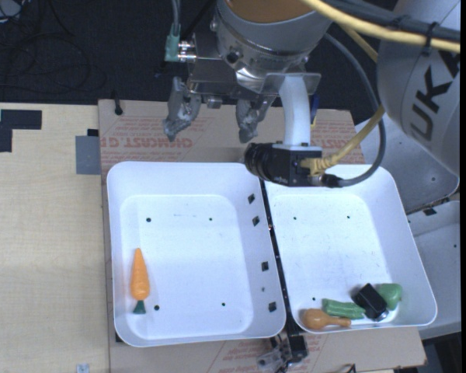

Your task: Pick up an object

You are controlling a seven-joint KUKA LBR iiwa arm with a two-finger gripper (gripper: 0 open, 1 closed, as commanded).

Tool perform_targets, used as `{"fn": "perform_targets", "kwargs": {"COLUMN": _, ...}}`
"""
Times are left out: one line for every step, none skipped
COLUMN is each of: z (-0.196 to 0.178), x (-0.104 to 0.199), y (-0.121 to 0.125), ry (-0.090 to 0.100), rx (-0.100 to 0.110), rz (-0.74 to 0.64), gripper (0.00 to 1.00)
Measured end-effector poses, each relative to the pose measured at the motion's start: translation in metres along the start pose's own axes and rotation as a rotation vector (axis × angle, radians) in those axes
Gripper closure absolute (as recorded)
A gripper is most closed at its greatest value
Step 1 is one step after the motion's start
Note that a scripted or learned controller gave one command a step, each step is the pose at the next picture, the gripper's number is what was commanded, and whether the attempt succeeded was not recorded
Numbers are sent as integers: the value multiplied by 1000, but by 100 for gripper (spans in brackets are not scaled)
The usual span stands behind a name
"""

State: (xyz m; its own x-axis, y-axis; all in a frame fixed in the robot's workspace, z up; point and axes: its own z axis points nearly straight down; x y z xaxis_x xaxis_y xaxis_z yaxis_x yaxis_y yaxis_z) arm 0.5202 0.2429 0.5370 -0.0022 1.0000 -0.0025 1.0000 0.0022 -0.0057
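An orange toy carrot [140, 274] with a small green top lies at the lower left of the left bin [182, 183]. In the right bin [338, 196], at its front edge, lie an orange drumstick-like toy [323, 318], a green pod-like toy [344, 309], a black block [370, 301] and a green rounded toy [390, 292]. My gripper [215, 121] hangs high above the far edge of the left bin, its two fingers [180, 117] spread apart and open with nothing between them.
A cardboard sheet [140, 130] lies under both bins. A black camera module [283, 164] with a yellow cable sits over the divider at the bins' far edge. The grey arm body [419, 68] fills the upper right.
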Motion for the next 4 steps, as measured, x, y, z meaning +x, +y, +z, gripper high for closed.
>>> {"fn": "perform_targets", "kwargs": {"z": -9, "x": 2, "y": 0, "ry": -2, "rx": 3, "rz": -9, "gripper": 100}}
{"fn": "perform_targets", "kwargs": {"z": 0, "x": -83, "y": -4, "ry": -1, "rx": 0, "rz": 10, "gripper": 100}}
{"fn": "perform_targets", "kwargs": {"z": 248, "x": -49, "y": 12, "ry": -4, "rx": 12, "rz": 2, "gripper": 100}}
{"fn": "perform_targets", "kwargs": {"z": 301, "x": 3, "y": 35, "ry": 0, "rx": 3, "rz": -2, "gripper": 100}}
